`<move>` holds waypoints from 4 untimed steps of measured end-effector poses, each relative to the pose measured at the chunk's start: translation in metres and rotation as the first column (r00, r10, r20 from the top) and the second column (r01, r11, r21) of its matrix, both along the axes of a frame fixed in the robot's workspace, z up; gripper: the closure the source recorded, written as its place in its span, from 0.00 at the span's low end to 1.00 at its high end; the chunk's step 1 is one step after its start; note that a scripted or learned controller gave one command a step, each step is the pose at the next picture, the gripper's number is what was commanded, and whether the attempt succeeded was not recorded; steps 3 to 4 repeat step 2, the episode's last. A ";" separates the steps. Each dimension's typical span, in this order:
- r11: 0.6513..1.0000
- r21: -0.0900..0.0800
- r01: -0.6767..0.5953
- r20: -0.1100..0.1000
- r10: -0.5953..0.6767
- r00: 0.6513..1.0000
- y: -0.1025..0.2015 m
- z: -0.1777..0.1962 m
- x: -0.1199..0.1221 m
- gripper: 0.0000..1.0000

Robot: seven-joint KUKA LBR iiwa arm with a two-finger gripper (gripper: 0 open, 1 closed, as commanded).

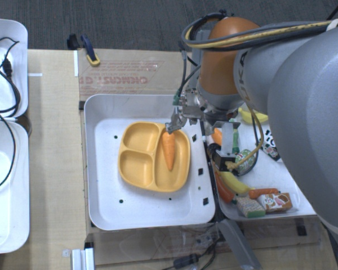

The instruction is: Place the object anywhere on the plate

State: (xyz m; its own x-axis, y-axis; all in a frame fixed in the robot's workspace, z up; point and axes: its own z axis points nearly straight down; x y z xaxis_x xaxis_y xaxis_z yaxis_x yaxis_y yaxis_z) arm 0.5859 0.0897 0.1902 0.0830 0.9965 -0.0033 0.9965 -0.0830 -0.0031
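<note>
End effector (174, 122) sits low over the right-hand long compartment of the yellow plate (136, 165), at that compartment's far end. Its fingers meet the top end of the carrot (168, 151); from this angle I cannot tell whether they are clamped on it or already parted, so grip state is logged as unknown.

Carrot: lies lengthwise in the long compartment, thick end toward the end effector, tip pointing to the near rim. It appears to rest on the plate floor, though the far end may be lifted slightly.

Plate sits in the left white bin (101, 207) of the pair. The right bin (304, 206) holds other toy food, including a banana (235, 181) and small boxes (265, 203), just beside the divider.

Judgement: placement looks essentially made; release and retreat remain.

Risks from here:
- If the fingers open late or stick, a lift could drag the carrot back up and off the plate.
- A sideways retreat could nudge the carrot over the low compartment ridge or push the plate across the bin.
- Cables (253, 151) hanging off the wrist could snag items in the right bin.
</note>
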 end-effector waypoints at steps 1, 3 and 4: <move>1.000 -0.003 -0.001 -0.003 0.001 1.000 -0.001 0.008 0.000 1.00; 1.000 -0.003 -0.001 -0.003 0.001 1.000 -0.001 0.008 0.000 0.00; 1.000 -0.003 -0.001 -0.003 0.001 1.000 -0.001 0.008 0.000 0.00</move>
